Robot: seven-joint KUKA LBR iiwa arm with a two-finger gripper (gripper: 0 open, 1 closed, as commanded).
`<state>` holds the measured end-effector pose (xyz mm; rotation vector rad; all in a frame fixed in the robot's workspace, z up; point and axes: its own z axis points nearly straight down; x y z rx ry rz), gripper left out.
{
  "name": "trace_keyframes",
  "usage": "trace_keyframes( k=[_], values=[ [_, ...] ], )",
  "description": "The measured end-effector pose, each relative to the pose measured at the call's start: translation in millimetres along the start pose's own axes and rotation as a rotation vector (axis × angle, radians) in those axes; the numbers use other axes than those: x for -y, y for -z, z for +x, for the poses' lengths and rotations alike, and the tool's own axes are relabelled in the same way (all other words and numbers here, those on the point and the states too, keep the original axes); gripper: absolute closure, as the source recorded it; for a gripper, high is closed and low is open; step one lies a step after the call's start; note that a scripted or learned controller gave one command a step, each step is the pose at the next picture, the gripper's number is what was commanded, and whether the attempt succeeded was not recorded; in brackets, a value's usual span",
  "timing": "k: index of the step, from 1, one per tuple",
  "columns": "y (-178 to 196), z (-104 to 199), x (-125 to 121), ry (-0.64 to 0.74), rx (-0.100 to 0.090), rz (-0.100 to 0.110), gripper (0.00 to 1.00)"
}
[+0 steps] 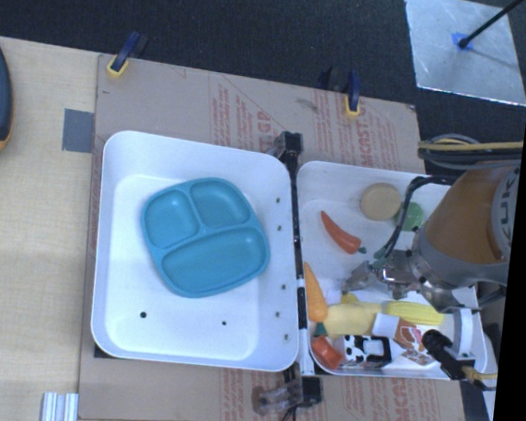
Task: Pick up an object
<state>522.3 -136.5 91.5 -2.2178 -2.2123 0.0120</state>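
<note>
1. The gripper (376,271) hangs low in the right bin (342,181) — whether it grasps anything, I cannot tell.
2. Toy foods — a red pepper (340,232), a carrot (314,294) — lie nearby.
3. A blue divided plate (205,236) sits in the left bin (119,236).

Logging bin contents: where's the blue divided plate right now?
The blue three-compartment plastic plate lies flat in the left white bin, roughly centred, in the camera view. The right white bin, with the toy food, sits beside it.

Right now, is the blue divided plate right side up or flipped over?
Right side up. The blue divided plate lies flat in the left bin, its three compartments facing up as hollows with raised dividers between them, nothing in them.
</note>
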Motion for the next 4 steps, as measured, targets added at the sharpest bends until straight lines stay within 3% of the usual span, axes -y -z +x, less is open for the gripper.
trace_keyframes(
  k=[1,2,3,4],
  values=[
    [2,11,-84,0.010,0.002,-0.017,0.00],
    [2,45,-102,0.011,0.001,-0.012,0.00],
    [13,43,-101,0.010,0.002,-0.010,1.00],
    [107,109,-95,0.013,-0.001,-0.017,1.00]
  ],
)
